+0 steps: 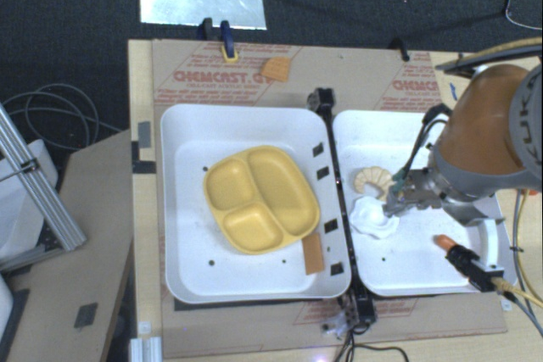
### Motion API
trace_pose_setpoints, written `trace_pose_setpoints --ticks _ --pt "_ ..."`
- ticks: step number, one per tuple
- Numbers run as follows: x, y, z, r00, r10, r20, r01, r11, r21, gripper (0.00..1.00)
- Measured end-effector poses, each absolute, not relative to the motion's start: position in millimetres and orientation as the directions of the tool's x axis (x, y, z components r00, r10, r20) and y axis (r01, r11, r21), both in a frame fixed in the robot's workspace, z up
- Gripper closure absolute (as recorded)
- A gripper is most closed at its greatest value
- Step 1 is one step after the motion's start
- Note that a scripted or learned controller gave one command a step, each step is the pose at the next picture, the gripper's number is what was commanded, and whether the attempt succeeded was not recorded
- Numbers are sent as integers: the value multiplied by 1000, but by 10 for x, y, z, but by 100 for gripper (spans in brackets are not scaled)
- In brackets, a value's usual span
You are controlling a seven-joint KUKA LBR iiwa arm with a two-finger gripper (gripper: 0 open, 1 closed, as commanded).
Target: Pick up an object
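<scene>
Gripper [397, 201] sits low in the right bin [407, 267]. Jaw opening is hidden, can't tell; no grasp visible. White lumpy object [372, 218], rumpled and soft-looking, lies just left of the jaws. Tan ribbed shell shape [372, 179] is near it. Glossy yellow three-compartment plate [259, 199] is well left of the jaws, in the left bin [187, 182].

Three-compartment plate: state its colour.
Plain yellow, with no pattern. The camera view shows the plate clearly from above.
</scene>
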State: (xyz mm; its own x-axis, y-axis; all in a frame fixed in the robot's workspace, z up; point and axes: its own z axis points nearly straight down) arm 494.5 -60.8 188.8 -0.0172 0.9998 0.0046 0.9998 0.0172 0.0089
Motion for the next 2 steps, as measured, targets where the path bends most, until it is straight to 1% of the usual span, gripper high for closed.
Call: trace_pose_setpoints --ticks 1,2 --pt "4925 -700 1845 -2 1000 0 1000 2 2 0" --pt "5514 -879 822 -4 1000 -1 1000 4 2 0"
